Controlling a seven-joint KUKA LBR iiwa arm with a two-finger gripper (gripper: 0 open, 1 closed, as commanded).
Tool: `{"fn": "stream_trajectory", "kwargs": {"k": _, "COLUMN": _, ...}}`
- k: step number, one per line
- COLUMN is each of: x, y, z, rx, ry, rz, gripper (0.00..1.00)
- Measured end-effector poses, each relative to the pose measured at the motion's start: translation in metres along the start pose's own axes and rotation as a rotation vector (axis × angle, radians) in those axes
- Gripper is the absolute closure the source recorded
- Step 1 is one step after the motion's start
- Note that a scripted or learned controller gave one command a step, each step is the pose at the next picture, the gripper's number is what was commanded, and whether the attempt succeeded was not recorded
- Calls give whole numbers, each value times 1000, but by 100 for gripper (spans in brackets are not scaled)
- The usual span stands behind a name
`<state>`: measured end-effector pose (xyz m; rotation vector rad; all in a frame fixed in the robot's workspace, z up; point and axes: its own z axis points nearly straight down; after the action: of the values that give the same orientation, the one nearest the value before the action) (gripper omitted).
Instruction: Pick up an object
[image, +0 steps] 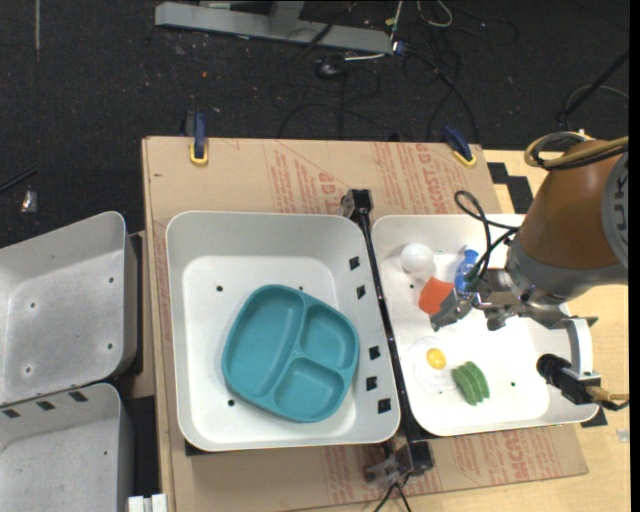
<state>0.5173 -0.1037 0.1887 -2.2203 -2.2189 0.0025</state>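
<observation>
My gripper (452, 312) hung low over the right bin (530, 415), near that bin's upper middle, and my wrist and cabling blocked the view of its tip, so I could not tell its state. An orange-red block (436, 295) lay right at the tip, touching or just beside it; I could not say it was gripped. A white ball (416, 259) sat just above the block, close to the bin's left wall and the divider (378, 300) between the two bins. A small blue object (467, 268) lay just right of the ball, partly hidden by my cables. Lower down, a fried-egg toy (435, 358) lay near the left wall, with a green ridged piece (471, 382) just beside it to the right, the two apart by a slim gap. The lower right floor of this bin, toward the front rim, was bare white. In the left bin (190, 300) a teal divided tray (291, 352) lay tilted across the floor, with bare margin along the back and left walls.
</observation>
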Motion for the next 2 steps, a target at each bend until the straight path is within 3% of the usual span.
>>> {"fn": "stream_trajectory", "kwargs": {"k": 2, "x": 0, "y": -5, "z": 98, "rx": 2, "ry": 0, "rz": 1, "gripper": 0}}
